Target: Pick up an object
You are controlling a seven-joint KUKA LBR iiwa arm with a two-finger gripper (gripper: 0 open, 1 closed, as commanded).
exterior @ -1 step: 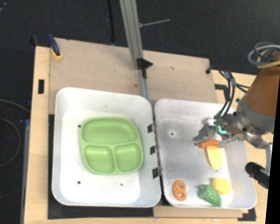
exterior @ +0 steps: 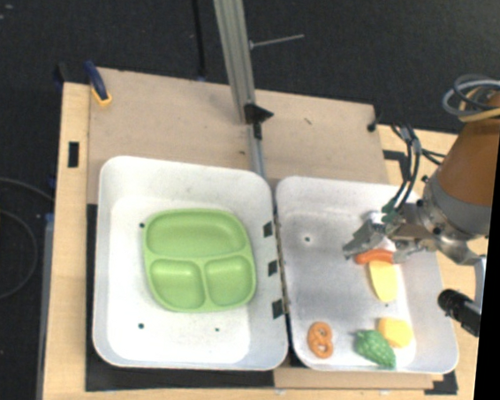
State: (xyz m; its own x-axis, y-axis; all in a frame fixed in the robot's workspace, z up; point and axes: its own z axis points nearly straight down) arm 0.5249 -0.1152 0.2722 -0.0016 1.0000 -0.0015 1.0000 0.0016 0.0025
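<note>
end effector [exterior: 372, 243]: low over the right bin, at the top end of a pale yellow piece; whether its grip is wide, narrow or closed on anything, I cannot tell
orange piece [exterior: 375, 258]: a small reddish-orange bit right under the tool tip, touching the pale yellow piece [exterior: 384, 281]; probably the target
risk, grasp: the orange and pale yellow pieces lie against each other, so a closing grip may catch both, or nudge one away and come up with nothing
risk, slip: the pieces look smooth and rounded; an off-centre pinch could squirt the thing out sideways
risk, wall: the cluster sits toward the bin's right side, near the arm's own wrist, so little room to correct
right bin [exterior: 320, 211]: holds the orange piece, the pale yellow piece, a yellow block [exterior: 395, 332], a green leafy toy [exterior: 376, 348] just beside it, and a pretzel-like orange ring [exterior: 321, 339] near the front rim
left bin [exterior: 127, 182]: holds a green divided plate [exterior: 198, 259], three compartments, nothing visible in them
tabletop [exterior: 170, 115]: carries both bins side by side
</note>
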